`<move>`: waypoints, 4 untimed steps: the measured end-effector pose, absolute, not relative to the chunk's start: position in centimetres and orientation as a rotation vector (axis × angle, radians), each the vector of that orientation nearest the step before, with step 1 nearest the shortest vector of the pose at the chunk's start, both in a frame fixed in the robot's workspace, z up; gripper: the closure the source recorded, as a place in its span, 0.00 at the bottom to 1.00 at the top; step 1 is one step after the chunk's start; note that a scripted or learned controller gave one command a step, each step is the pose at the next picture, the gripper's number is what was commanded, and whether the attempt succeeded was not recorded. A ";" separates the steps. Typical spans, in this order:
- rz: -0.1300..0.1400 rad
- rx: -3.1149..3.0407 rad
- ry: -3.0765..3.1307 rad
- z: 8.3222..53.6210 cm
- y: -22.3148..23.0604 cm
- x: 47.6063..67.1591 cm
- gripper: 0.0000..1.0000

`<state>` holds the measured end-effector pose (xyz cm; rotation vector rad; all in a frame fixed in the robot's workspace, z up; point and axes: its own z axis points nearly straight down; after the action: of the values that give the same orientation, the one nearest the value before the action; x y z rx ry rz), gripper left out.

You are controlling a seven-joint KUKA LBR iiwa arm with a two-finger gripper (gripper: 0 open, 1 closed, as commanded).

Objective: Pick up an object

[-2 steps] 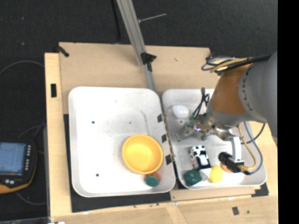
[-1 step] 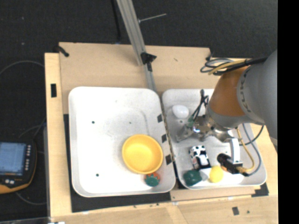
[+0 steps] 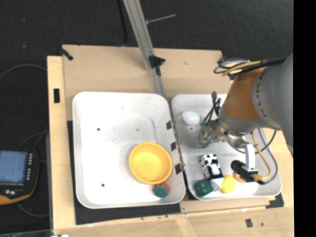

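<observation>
The hand [image 3: 205, 136] hangs over the middle of the right bin [image 3: 186, 102]; whether it is open or closed cannot be told. A white rounded object [image 3: 190, 117] lies just beside it, toward the far-left corner, and a black-and-white object [image 3: 211, 165] lies near it. A green object [image 3: 202, 186] and a yellow ball [image 3: 228, 184] crowd the near edge. The left bin [image 3: 108, 127] carries a yellow bowl [image 3: 150, 162] by its near-right corner, with bare floor elsewhere.

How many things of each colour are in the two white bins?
Yellow: 2, bowl, ball
Green: 2, left-bin lump, right-bin lump
White: 1, round lump
Black-and-white: 1, toy
Orange: 1, half-hidden bit
Total: 7
</observation>
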<state>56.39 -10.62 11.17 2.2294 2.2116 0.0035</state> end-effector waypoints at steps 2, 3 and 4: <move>0.008 2.212 2.222 23.2 -10.2 57.2 1.00; 0.007 2.213 2.222 28.2 -10.2 57.4 1.00; 0.001 2.215 2.227 26.8 -5.2 55.0 1.00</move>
<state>55.03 -5.24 26.77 2.2153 2.2267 0.0006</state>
